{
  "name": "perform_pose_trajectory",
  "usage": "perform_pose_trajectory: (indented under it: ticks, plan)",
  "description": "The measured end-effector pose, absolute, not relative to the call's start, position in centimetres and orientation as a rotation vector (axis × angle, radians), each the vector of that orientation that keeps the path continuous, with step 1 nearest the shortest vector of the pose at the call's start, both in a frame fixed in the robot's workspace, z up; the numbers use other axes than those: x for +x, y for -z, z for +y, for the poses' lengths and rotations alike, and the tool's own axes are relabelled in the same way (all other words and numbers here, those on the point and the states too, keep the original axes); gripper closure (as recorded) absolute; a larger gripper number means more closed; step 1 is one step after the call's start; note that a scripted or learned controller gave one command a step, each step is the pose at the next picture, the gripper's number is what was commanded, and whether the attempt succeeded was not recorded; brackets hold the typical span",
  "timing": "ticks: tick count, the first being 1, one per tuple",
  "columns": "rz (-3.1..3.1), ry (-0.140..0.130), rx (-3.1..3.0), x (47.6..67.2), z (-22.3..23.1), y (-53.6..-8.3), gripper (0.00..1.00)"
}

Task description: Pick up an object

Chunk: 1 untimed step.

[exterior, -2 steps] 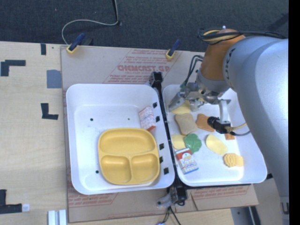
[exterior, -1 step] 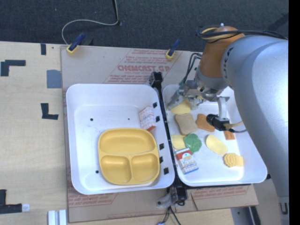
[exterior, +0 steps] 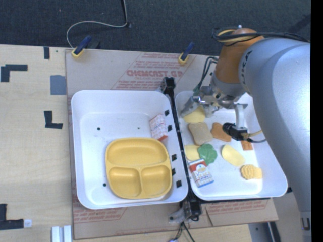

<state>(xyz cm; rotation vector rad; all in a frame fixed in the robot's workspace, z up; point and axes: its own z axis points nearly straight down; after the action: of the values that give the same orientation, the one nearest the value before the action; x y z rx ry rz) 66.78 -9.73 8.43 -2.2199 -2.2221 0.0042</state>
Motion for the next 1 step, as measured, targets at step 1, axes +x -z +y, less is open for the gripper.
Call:
perform_pose_trajectory:
  ticks: [1]
  plan:
    - [-2.222, -0.001, -2.222, 61.28, -9.63, -8.57, 0.00]
